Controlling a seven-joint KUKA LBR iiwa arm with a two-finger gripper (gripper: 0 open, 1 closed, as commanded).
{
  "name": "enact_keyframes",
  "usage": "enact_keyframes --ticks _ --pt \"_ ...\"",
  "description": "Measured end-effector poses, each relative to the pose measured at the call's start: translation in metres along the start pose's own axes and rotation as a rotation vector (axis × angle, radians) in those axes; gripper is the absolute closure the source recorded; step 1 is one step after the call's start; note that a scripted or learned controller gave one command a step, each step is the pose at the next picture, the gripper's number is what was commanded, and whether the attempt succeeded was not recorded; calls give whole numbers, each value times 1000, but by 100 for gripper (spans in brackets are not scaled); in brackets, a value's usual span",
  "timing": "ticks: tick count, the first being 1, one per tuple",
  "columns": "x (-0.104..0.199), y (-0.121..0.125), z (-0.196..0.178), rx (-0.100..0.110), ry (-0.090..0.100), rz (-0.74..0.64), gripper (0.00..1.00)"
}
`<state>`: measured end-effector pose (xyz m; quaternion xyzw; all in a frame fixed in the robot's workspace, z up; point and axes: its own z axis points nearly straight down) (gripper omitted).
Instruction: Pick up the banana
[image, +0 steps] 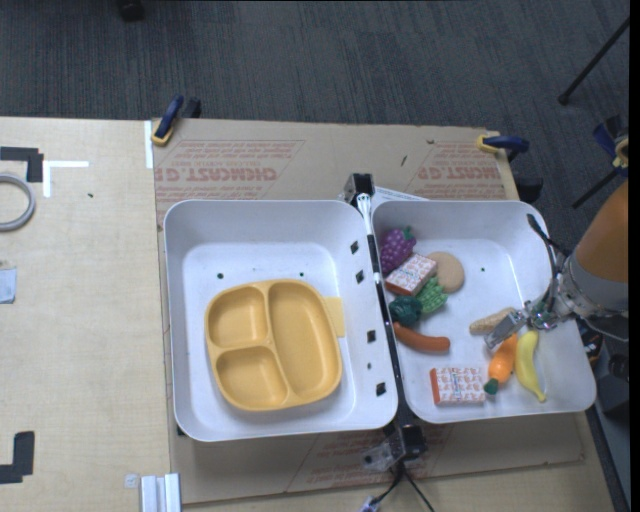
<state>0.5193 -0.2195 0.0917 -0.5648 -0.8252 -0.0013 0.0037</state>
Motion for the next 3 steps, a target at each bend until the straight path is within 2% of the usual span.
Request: enact_keyframes --ticks 1,2,3 --pt "-2 1 -10 -4 -7 4 100" --pt "-1 1 -10 -3 -3 3 0" --pt "8 -27 -1 -3 -9 -179 0"
